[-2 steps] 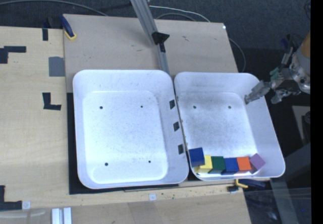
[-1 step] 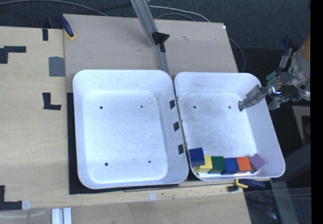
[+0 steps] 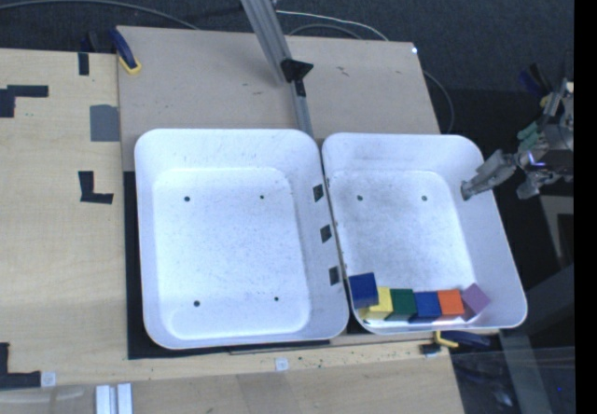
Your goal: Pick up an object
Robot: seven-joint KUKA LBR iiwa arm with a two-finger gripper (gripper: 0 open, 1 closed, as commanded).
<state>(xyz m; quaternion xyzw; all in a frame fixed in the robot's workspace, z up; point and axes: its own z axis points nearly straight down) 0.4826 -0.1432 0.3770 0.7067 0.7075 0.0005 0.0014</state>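
While the grey arm reaches in from the right, its gripper [image 3: 504, 177] hangs over the right rim of the right bin [image 3: 392, 216], carrying nothing that can be seen; whether the claw is wide or narrow cannot be told at this size and angle.

The objects on offer lie well apart from it, packed in a row against the near wall of the same bin. A blue cube [image 3: 363, 288] sits at the left end, touching a yellow block [image 3: 378, 307] just in front of it. To their right come a green block [image 3: 403, 302], a second blue block [image 3: 427, 304], an orange block [image 3: 451, 302] and a purple block [image 3: 476, 296], each touching or just beside its neighbour. The purple one is turned slightly and sits in the bin's near right corner.

The left bin [image 3: 229, 235] stands edge to edge with the right one on a wooden bench [image 3: 205, 86]. A slanted metal pole [image 3: 261, 11] crosses the bench from the top of the frame and ends between the two bins' far corners. A blue and yellow clamp [image 3: 126, 50] grips the bench's far left corner.
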